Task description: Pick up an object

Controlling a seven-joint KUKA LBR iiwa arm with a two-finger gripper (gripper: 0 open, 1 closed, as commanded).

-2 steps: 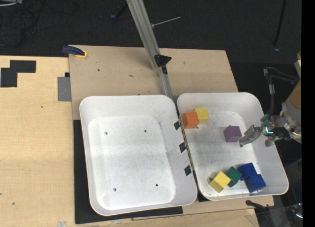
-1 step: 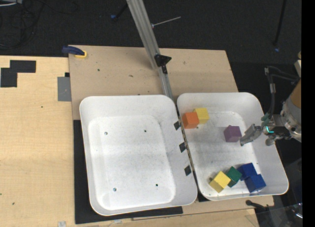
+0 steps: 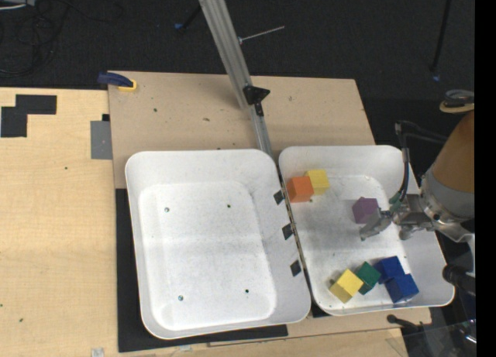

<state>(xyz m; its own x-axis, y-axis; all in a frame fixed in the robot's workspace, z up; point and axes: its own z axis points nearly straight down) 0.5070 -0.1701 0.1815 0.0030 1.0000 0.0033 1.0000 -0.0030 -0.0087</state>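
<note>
The right bin (image 3: 341,154) holds several small blocks. A purple block (image 3: 364,209) lies near its middle, and my gripper (image 3: 377,224) sits low in the bin just to the right of it and slightly nearer the front, close to or touching the block. An orange block (image 3: 301,188) and a yellow block (image 3: 318,181) rest together at the bin's back left. At the front lie another yellow block (image 3: 346,286), a green block (image 3: 368,276) and two blue blocks (image 3: 396,278), all apart from the gripper.
The left bin (image 3: 147,169) stands beside the right one, with black clips (image 3: 285,230) along their shared rim. A slanted aluminium rail (image 3: 229,46) rises behind the bins. The arm (image 3: 453,169) comes in over the right bin's right wall.
</note>
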